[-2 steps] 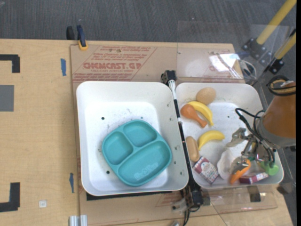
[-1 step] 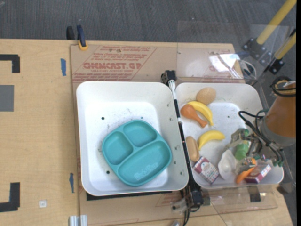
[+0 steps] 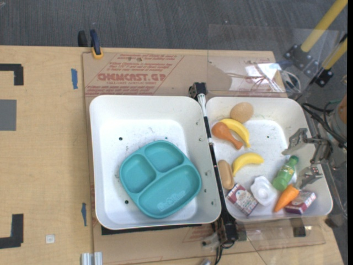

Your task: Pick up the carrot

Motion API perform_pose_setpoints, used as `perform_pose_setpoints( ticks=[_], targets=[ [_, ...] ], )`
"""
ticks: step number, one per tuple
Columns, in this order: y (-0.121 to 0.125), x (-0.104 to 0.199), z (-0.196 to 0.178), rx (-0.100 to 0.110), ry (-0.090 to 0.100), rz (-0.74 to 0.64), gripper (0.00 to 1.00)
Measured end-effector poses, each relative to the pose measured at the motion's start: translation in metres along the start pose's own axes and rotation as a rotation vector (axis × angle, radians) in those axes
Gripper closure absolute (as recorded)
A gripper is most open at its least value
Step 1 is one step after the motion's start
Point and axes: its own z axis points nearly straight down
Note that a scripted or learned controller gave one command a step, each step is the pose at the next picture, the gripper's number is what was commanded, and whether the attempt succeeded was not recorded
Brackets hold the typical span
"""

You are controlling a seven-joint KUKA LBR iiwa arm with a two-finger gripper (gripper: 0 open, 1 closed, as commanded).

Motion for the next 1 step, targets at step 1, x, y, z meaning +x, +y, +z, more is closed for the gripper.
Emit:
perform_pose_setpoints(
  ticks=[1],
  targets=[
    [0.0181,-0.0019,0.0731,-0.009,0.022,0.061,0.00]
  ],
)
